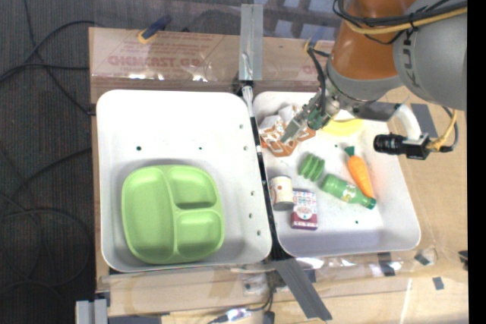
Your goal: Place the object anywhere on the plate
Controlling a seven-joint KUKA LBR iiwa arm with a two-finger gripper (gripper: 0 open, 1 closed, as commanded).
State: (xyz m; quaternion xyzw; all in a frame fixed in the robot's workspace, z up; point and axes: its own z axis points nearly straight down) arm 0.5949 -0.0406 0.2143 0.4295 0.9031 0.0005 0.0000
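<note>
Now hand [298, 125] over orange-white object [275, 139], right bin [395, 228]

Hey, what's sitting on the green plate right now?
The green plate lies in the left bin with all three compartments bare. The toys, including the carrot, lie in the right bin, where the gripper is.

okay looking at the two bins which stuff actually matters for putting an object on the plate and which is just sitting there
Belongs to the job:
green divided plate in the left bin
gripper, down over the orange-and-white item in the right bin

Lying about in the right bin:
toy carrot
green bottle
green ridged piece
small white cup
red-and-white carton
yellow item
</note>
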